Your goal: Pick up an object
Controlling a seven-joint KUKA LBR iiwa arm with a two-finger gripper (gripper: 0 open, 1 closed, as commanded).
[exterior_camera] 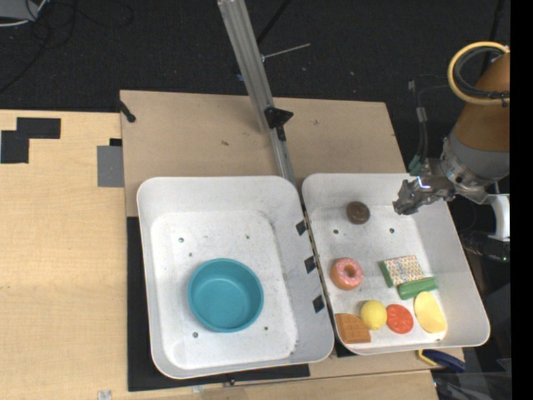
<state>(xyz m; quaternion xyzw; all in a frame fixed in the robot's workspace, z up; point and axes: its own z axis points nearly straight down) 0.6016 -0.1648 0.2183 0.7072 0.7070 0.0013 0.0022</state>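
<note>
- Left bin (158, 223), near its front edge: 1 teal bowl (226, 294), upright, well apart from everything else.
- Right bin (466, 307), back-left part: 1 small dark brown round piece (358, 212), lying alone; too small to name more closely.
- Middle of the right bin: pink-iced doughnut (346, 273), then a patterned block (403, 268) touching a green stick-shaped piece (416, 287) just in front of it.
- Front edge of the right bin, crowded together: orange waffle-like square (353, 329), yellow lemon-like ball (373, 314), red round piece (400, 319), pale yellow oblong (430, 312).
- Gripper (410, 198) over the back-right corner of the right bin, near the dark brown piece but apart from it; nothing seen between the fingers.
- State of the fingers: cannot tell, too dark and small against the wrist.
- Step in hand, judged from this: approach, no object taken yet.
- Next move calls for choosing 1 target; the lone dark brown piece looks easiest, needing a short shift toward the bin's left wall and a straight descent.
- Front cluster likely harder: pieces touching, little room for fingers.
- Arm cut off at the right edge; height of the gripper above the bin floor hard to judge.
</note>
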